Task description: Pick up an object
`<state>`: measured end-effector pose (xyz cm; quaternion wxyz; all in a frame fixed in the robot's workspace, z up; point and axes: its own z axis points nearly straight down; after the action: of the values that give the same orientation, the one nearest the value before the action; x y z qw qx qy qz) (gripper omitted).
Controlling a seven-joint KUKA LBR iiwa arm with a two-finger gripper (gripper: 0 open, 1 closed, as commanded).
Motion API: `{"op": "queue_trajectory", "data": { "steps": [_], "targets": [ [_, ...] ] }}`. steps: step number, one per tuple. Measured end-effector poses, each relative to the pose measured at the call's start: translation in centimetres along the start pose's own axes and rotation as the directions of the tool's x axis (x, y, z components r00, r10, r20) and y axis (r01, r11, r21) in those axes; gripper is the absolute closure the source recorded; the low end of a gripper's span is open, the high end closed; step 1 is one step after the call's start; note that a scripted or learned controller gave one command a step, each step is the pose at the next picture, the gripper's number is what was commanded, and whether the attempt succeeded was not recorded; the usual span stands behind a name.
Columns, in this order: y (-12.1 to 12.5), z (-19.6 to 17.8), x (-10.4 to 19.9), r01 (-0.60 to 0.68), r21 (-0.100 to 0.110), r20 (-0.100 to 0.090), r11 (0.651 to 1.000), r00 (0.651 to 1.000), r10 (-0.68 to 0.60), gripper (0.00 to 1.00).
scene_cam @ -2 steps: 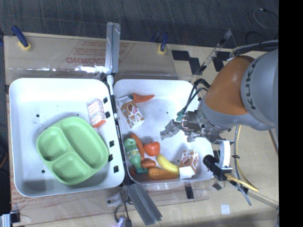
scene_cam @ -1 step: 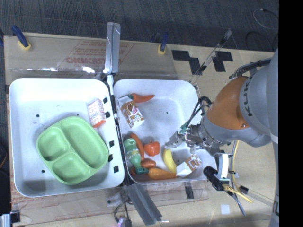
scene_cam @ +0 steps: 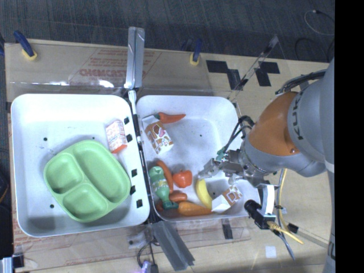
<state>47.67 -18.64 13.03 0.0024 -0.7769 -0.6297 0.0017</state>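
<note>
Just left of the two-finger gripper [scene_cam: 223, 166] and a bit lower: small yellow plastic banana [scene_cam: 203, 191], in the right white bin [scene_cam: 187, 104], long side running up and down. Right below the gripper: little white carton [scene_cam: 232, 196]. Open or closed, cannot tell. Short reach down-left.

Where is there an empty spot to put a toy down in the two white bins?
Left bin: bare floor above the green tray, left of the small carton. Right bin: bare middle, right of the milk carton, below the carrot. Crowded along its bottom, near the banana and gripper.
</note>
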Motion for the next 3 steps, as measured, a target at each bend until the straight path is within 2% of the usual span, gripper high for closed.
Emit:
{"op": "queue_trajectory", "data": {
  "steps": [1,2,3],
  "targets": [
    [2.7,1.1,1.7,-0.094,-0.003,0.000,0.996,0.996,0.094,0.00],
    [0.1,3.8,-0.2,-0.018,-0.003,-0.002,1.000,1.000,0.018,0.00],
    [0.1,2.9,-0.1,-0.011,-0.003,-0.002,1.000,1.000,0.011,1.00]
  ]
}}
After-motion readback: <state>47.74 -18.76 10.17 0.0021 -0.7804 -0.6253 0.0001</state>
